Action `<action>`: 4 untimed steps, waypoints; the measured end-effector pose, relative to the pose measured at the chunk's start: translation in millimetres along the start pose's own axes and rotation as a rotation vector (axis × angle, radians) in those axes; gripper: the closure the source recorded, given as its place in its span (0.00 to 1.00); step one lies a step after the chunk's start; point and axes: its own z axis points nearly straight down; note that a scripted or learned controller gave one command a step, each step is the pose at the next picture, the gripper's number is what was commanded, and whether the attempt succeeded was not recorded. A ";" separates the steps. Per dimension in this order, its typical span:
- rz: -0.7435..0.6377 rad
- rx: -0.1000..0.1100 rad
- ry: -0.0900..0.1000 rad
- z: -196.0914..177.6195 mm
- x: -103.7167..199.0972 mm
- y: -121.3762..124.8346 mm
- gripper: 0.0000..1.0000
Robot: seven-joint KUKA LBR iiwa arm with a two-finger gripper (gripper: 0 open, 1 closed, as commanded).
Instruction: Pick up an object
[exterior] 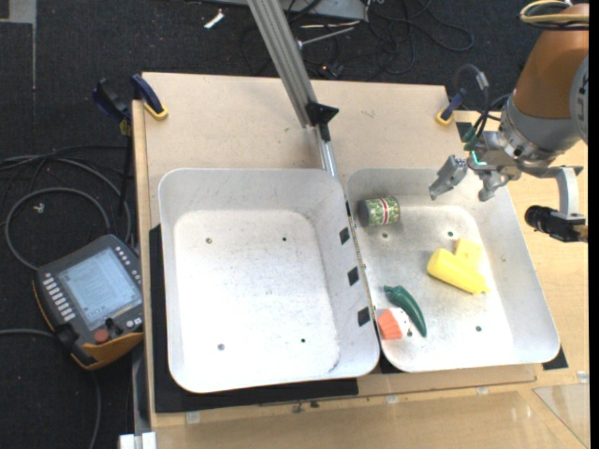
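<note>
Two white bins (187, 195), one green can (381, 211), one yellow block (458, 269), one green pepper (407, 307).

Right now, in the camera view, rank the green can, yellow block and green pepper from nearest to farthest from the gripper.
From the gripper:
1. Green can, to its left near the right bin's top-left corner.
2. Yellow block, mid-bin below the gripper.
3. Green pepper, lower left by the divider.

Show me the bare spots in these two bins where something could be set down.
The left bin offers bare floor wall to wall. In the right bin, free patches lie right of the yellow block and between it and the green can. It is crowded by the divider, around the green pepper and orange piece.
</note>
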 end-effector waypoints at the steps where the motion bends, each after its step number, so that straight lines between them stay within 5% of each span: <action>1: -0.001 -0.002 -0.001 -1.9 0.1 0.4 0.00; 3: 0.000 0.001 -0.001 115.5 2.2 3.2 0.00; 4: -0.001 -0.006 -0.002 101.4 2.2 5.0 1.00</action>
